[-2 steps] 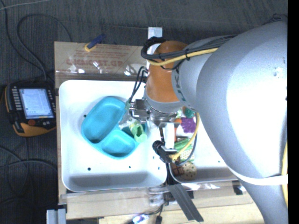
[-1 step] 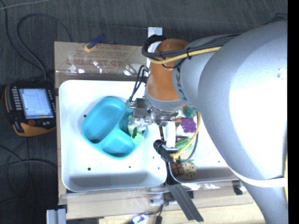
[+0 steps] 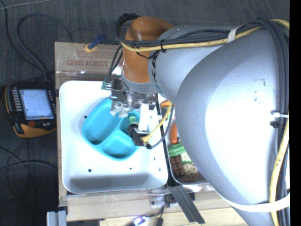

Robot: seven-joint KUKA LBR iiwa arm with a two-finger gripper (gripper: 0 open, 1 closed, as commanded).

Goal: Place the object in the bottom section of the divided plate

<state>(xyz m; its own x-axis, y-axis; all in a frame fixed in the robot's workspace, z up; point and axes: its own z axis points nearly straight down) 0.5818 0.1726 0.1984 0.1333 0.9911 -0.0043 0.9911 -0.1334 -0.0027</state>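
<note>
A: Where is the arm (image 3: 225, 102)?

B: It fills the right half of the frame, with its orange band (image 3: 141, 46) near the top centre. The gripper (image 3: 134, 121) hangs low over the left bin (image 3: 75, 173), in the middle of the frame.

A: And the divided plate (image 3: 106, 131)?

B: It is turquoise and lies in the left bin, partly under the gripper. Two of its sections show, one to the upper left and one at the lower right.

A: Are the jaws open or shut?

B: I cannot tell; the wrist and cables hide them. I cannot make out the object either.

A: Anything else?

B: Small items lie in the right bin (image 3: 176, 180), beside the arm's edge. A teach pendant (image 3: 30, 107) rests on the floor at the left.
</note>
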